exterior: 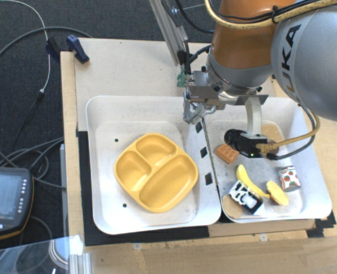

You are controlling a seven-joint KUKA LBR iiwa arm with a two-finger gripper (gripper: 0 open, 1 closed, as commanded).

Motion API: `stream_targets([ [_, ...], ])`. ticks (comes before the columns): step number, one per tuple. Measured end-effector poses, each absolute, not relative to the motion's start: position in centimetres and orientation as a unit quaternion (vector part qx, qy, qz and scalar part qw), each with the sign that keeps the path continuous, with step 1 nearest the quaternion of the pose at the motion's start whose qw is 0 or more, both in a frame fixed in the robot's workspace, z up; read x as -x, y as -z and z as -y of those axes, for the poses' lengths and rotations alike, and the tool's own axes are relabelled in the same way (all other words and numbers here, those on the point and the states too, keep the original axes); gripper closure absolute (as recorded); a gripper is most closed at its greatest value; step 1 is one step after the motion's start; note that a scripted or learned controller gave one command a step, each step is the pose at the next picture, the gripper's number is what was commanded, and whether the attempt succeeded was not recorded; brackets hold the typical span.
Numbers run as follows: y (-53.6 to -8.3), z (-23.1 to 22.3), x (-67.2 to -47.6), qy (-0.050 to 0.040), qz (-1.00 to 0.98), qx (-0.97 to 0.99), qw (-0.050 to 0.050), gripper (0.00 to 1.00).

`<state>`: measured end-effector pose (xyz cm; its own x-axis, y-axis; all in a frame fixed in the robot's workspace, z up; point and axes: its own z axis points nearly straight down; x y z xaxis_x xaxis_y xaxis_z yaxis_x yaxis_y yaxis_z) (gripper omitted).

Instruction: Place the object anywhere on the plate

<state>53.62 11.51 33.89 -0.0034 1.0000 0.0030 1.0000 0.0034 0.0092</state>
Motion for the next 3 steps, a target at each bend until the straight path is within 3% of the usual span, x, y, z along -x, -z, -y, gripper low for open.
stream_targets([
  [1, -29.4, -17.3, -50.4, 0.0027, -0.710, -0.704, -0.003, 1.00],
  [2, -32.5, -10.9, -53.8, -0.0014, -0.705, -0.709, 0.002, 1.00],
  [3, -24.7, -15.5, -50.6, 0.0046, -0.709, -0.705, -0.004, 1.00],
])
